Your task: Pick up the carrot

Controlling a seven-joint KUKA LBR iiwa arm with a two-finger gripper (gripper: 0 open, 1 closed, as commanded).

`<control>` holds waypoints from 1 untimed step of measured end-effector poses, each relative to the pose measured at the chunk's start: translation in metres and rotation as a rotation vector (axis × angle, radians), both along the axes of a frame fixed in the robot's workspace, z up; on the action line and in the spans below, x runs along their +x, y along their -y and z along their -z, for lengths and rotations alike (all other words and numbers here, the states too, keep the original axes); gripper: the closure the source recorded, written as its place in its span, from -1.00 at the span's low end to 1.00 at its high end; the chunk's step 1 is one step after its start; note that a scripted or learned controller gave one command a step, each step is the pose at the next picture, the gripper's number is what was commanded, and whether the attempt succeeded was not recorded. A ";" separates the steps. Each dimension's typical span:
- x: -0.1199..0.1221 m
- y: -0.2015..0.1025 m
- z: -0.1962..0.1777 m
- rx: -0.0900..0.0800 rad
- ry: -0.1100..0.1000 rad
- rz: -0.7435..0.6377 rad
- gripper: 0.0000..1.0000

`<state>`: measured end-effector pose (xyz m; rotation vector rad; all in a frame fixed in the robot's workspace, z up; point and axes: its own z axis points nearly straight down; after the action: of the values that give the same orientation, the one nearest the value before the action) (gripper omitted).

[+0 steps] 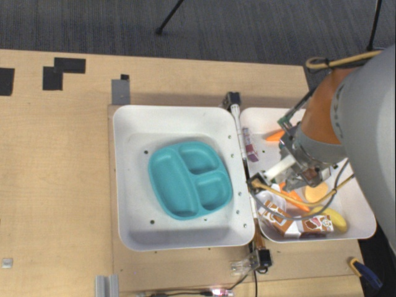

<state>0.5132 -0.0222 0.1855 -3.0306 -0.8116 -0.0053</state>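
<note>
Carrot lies slantwise in right bin, looks light, stiff, slick; grasp mid-shaft; gripper state cannot be told.

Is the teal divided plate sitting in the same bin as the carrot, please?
No, the teal divided plate lies in the left bin, while the carrot lies in the right bin under the arm.

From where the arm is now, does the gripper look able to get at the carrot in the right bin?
Probably yes. The gripper hangs low in the right bin, right above the carrot, which lies on top of the clutter. A packet and a yellow item crowd close beside it.
</note>
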 end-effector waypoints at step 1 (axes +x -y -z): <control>-0.001 0.002 0.001 -0.003 -0.002 0.000 -1.00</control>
<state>0.5126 -0.0237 0.1844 -3.0326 -0.8114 -0.0006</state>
